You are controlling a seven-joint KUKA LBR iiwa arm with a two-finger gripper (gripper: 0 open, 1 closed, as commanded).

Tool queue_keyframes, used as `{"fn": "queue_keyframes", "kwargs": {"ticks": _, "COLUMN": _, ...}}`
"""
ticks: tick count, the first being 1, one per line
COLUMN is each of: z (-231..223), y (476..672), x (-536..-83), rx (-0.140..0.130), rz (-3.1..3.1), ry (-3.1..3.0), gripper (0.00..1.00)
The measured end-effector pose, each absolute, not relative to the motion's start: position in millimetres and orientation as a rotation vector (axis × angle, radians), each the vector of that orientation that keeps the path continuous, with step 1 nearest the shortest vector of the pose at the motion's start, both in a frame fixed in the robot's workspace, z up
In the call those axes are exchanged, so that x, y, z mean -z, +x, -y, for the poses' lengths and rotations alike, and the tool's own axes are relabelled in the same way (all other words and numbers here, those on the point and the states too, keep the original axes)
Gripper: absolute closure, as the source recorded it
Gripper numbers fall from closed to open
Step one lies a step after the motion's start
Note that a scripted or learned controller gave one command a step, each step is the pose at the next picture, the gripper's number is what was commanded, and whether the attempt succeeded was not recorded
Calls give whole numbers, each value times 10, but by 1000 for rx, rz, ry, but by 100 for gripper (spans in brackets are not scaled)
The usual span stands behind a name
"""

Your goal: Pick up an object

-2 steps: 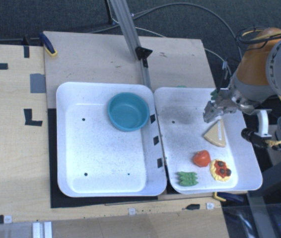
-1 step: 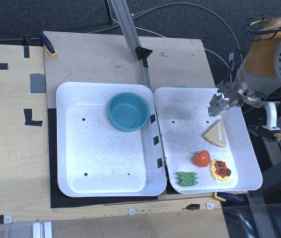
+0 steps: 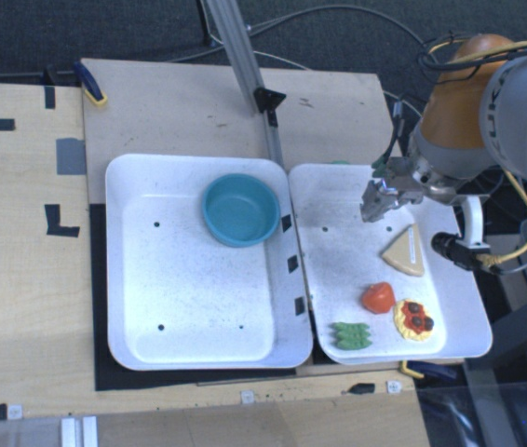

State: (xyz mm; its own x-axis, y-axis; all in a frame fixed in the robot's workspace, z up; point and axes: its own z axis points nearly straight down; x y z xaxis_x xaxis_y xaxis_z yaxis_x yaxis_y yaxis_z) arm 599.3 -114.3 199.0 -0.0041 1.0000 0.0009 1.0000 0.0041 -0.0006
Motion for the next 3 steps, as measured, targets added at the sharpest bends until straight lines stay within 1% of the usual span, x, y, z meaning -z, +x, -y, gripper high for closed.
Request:
{"fn": "queue_keyframes", "kwargs": {"ticks": 1, "z": 562, "y": 5943, "x": -1949, "rx": 1, "rz": 2226, "ry": -2215, "gripper": 100}}
{"fn": "queue_keyframes", "kwargs": {"ticks": 2, "z": -53, "y": 5847, "x": -1979, "rx": 1, "rz": 2227, "ry": -2214, "gripper": 100}}
{"fn": "queue_keyframes", "kwargs": {"ticks": 3, "z": -578, "y": 5752, "x": -2155, "rx": 2, "rz": 2226, "ry": -2216, "gripper": 100}}
